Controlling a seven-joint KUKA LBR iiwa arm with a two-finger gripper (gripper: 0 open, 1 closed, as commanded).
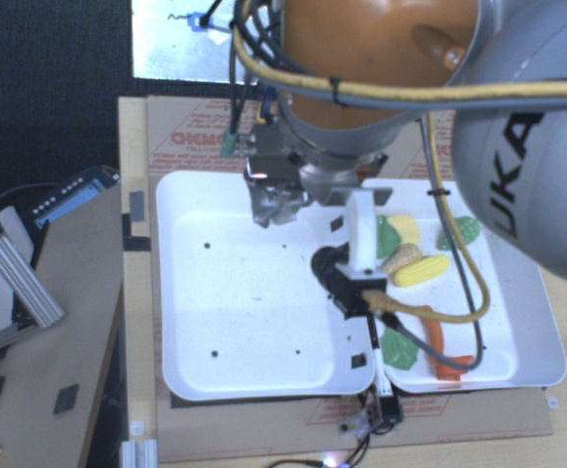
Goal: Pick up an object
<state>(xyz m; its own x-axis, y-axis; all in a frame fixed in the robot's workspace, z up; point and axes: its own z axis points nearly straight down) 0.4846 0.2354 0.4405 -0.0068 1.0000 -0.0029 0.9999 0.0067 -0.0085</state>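
The claw [276,203] hangs over the left bin [225,300], up near that bin's one o'clock corner, close to the back rim. Open or closed? Cannot tell from this angle, the wrist blocks it, and nothing shows in its grasp. The floor of the left bin under it is bare white.

Out at three o'clock from the claw, across the divider, the right bin [522,310] holds all the pickable things. A yellow corn cob [419,271] lies near the middle, touching a tan piece [400,255] at its ten o'clock. Just above those sit a green piece [389,236] and a yellow piece [404,229], side by side. A green leaf [462,230] rests at the corn's one o'clock, apart from it. Down at six o'clock, an orange carrot [437,344] lies by the front rim, with another green lump [398,351] just beside it at nine o'clock. The grey arm [527,144] sweeps in overhead from the right.
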